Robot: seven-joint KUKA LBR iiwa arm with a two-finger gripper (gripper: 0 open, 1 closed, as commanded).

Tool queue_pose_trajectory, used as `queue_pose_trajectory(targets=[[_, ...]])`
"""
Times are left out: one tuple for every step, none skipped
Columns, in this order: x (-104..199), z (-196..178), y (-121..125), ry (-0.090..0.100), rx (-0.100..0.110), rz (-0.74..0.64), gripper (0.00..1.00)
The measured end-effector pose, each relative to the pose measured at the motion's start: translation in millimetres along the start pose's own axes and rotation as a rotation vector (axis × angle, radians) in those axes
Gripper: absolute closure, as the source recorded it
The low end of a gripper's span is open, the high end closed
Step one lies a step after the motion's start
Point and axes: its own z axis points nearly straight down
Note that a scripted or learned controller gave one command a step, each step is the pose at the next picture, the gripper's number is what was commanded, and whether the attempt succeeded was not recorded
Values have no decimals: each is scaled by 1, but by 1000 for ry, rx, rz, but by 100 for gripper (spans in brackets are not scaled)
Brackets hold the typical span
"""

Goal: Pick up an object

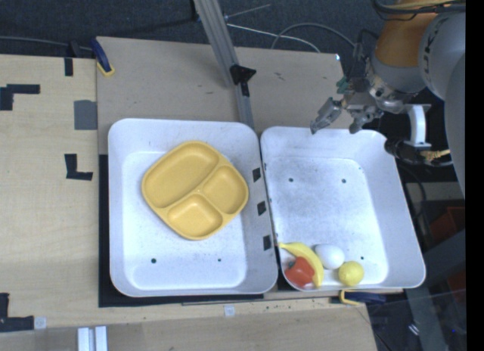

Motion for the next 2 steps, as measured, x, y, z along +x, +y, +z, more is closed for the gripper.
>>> queue_pose_trajectory(targets=[[0, 0, 0, 0, 0, 1, 0], [0, 58, 8, 0, 6, 0, 0]])
